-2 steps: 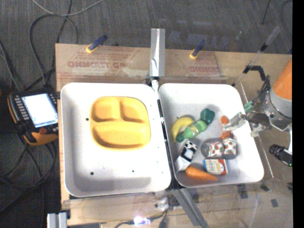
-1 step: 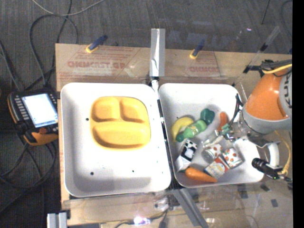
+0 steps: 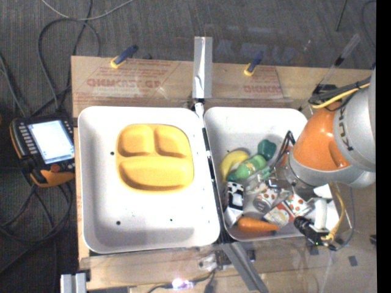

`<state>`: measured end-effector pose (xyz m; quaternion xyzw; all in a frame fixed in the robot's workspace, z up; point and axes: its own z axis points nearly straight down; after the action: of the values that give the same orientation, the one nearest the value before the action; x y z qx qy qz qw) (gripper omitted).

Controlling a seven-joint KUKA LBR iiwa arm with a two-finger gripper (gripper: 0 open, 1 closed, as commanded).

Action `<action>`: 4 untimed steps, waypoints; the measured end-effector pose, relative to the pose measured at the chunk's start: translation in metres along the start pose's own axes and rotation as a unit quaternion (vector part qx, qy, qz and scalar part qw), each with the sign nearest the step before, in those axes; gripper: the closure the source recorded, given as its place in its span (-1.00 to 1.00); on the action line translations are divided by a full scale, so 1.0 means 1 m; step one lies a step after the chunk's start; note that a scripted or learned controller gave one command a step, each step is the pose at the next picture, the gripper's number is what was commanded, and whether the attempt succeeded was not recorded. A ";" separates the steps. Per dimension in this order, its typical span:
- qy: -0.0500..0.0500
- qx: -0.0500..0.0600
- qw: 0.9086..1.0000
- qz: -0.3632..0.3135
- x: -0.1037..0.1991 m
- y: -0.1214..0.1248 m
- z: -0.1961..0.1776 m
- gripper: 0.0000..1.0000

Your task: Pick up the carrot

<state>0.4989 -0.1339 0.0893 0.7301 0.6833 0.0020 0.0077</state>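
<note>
The carrot [image 3: 256, 226] is orange with a dark green tip and lies flat against the front wall of the right bin [image 3: 256, 116]. The gripper [image 3: 273, 187] hangs below the arm's orange band [image 3: 317, 146], low over the pile of toy food in the middle of that bin. It is a short way behind the carrot and slightly to its right, above a white and red carton [image 3: 270, 201]. Nothing orange shows at the gripper.
Around the gripper lie a yellow banana [image 3: 234, 160], green pieces [image 3: 249, 166], a dark green piece [image 3: 267, 147] and a black and white item [image 3: 235, 195]. The left bin [image 3: 101, 224] holds a yellow compartment tray [image 3: 156, 156]. A tablet [image 3: 46, 140] sits off the bench's left.
</note>
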 end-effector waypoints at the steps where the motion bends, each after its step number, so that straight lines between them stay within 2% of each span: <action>1: 0.003 0.011 1.000 0.028 -0.001 -0.006 -0.093 -1.00; 2: 0.004 0.011 0.999 0.039 -0.015 0.012 -0.094 -1.00; 3: 0.003 0.013 0.986 0.165 0.003 0.019 -0.051 -1.00; 4: 0.002 0.005 0.998 0.068 -0.009 0.051 0.002 -1.00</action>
<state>0.5492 -0.1459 0.0885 0.7746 0.6324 0.0001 0.0025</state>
